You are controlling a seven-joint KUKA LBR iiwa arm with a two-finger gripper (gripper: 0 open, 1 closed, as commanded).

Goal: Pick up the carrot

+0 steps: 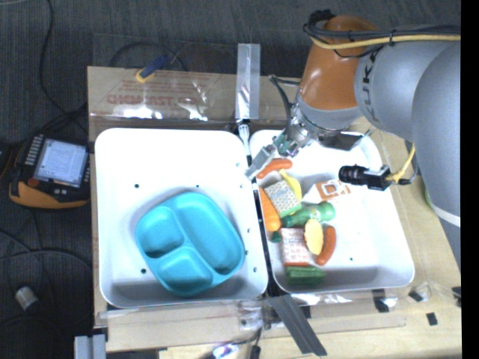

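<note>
Jaws over far-left corner of right bin [389, 275], right above carrot [274, 166]; can't tell their state. Blue tray [191, 241] in left bin [120, 155].

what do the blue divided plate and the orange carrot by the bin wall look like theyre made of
The blue three-compartment plate looks like moulded plastic: uniform colour, rounded edges, a soft sheen. The orange carrot in the right white bin is probably toy plastic too, judging by its even, saturated colour and smooth surface, though it is too small to be sure.

Orange carrot [270, 212], blue plate [190, 241], white bins [120, 275].
</note>
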